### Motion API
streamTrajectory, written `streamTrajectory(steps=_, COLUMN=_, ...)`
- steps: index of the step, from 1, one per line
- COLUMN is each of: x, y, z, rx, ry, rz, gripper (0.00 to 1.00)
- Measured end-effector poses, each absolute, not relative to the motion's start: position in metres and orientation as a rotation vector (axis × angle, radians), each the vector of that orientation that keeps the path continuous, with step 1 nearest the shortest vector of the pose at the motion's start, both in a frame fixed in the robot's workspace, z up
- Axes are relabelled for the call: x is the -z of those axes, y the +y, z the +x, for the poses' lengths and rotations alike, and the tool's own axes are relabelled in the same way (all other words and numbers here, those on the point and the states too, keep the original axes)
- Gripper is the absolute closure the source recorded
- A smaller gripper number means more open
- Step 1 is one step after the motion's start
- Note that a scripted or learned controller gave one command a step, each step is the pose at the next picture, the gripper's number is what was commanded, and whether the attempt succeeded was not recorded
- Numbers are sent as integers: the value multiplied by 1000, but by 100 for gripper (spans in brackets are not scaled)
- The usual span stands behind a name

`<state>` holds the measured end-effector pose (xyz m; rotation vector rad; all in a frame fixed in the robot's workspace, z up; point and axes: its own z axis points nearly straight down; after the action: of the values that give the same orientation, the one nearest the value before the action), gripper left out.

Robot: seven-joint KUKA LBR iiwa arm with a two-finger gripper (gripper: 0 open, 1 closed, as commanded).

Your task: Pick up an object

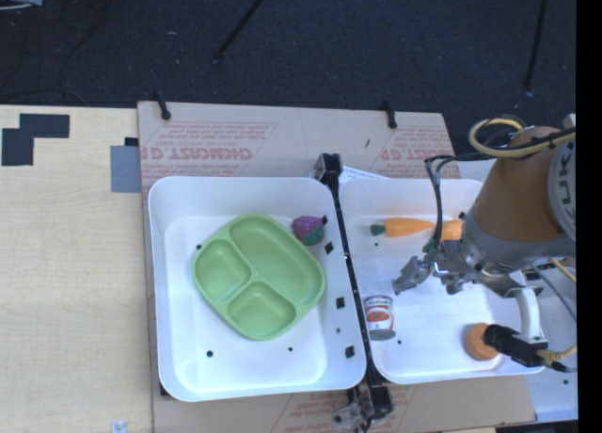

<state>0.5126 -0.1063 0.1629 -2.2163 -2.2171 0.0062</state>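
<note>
A pale wooden worktop (66, 271) fills the left of the frame, carrying a sheet of printed cardboard (245, 144) on which two shallow white bins sit side by side. Behind the worktop, across the top of the frame, lies dark carpeted floor (376, 36) crossed by thin cables and stand legs. The left bin (174, 346) holds a green divided plate (259, 276) with a small purple object (307, 227) just beside its upper right rim. In the right bin (423, 360), a toy carrot (414, 228) lies near the top, a small can with a red and white label (378, 316) stands close to the centre divider, and a round orange object (480, 342) rests at lower right, touching a black part that partly covers it. The grey and orange arm (517, 205) enters from the right edge and hides the carrot's right end. Its hand (414, 276) hangs over the middle of the right bin, above and to the right of the can, nothing visibly between its fingers; whether they are apart or together cannot be told.
</note>
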Motion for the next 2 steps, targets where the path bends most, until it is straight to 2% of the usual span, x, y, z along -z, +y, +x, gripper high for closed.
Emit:
streamTrajectory(steps=1, x=-119, y=-99, z=509, rx=4, ry=-2220, rz=-2225, gripper=0)
streamTrajectory(steps=2, x=-115, y=-102, z=515, rx=17, ry=-2228, rz=-2242, gripper=0)
